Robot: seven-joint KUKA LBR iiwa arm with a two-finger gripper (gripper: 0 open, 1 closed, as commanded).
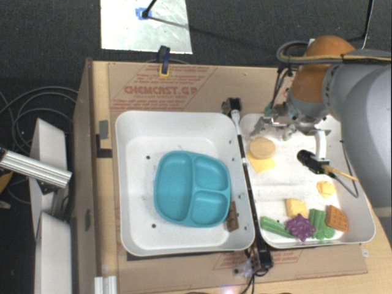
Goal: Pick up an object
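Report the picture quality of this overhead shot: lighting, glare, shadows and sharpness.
Camera view: even, bright lighting. The right bin floor is nearly washed out to white. The left bin shows a soft shadow along its walls. The teal plate is fairly sharp with mild sheen. The arm, close to the lens, looks soft. The hand is small and hard to resolve. The foil sheet on the floor glints.

1. Brown cardboard-topped desk (pixel 184 84), red print along its far edge.
2. Two shallow white bins directly on it, side by side: left bin (pixel 131 164), right bin (pixel 361 222).
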